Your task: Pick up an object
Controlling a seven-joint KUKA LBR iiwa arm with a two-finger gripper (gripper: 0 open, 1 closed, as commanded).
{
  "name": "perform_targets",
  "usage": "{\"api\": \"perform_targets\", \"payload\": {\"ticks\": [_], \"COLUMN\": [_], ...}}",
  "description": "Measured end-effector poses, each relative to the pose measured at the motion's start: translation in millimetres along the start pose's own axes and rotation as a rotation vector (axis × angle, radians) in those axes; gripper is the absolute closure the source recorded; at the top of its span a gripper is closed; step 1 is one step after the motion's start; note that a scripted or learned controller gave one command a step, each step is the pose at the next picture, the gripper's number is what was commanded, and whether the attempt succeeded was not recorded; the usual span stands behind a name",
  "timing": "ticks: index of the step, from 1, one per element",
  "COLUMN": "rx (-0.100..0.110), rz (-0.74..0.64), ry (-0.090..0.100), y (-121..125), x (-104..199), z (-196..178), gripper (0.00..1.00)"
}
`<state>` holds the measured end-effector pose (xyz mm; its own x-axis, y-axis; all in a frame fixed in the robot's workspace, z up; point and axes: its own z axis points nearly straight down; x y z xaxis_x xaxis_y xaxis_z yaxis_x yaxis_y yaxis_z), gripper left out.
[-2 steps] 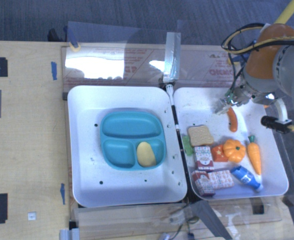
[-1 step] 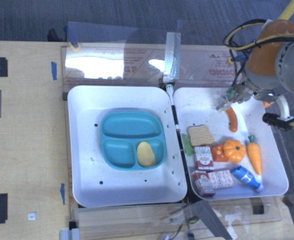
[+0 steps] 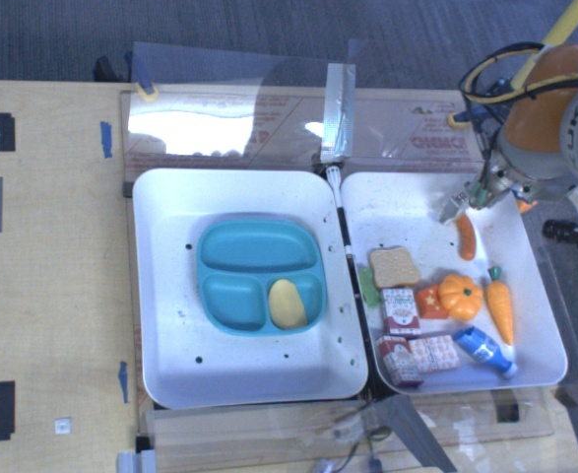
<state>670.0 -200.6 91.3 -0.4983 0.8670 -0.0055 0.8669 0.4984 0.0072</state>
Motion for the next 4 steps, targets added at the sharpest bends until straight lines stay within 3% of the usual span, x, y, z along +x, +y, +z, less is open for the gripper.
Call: {"api": "perform_targets", "payload": {"ticks": [1,2,3,4], "rx": [0.005,0.004,-0.001,0.007], "rz": [0.150,-0.140,0.124,-0.116], "ry": [0.005,0.000,-0.001,0.006], "y": [22,-57,13,-55], "x": [43,27,52,25], "z": [-1,3,-91,-53], "gripper": [1.00,1.00,1.00,1.00]}}
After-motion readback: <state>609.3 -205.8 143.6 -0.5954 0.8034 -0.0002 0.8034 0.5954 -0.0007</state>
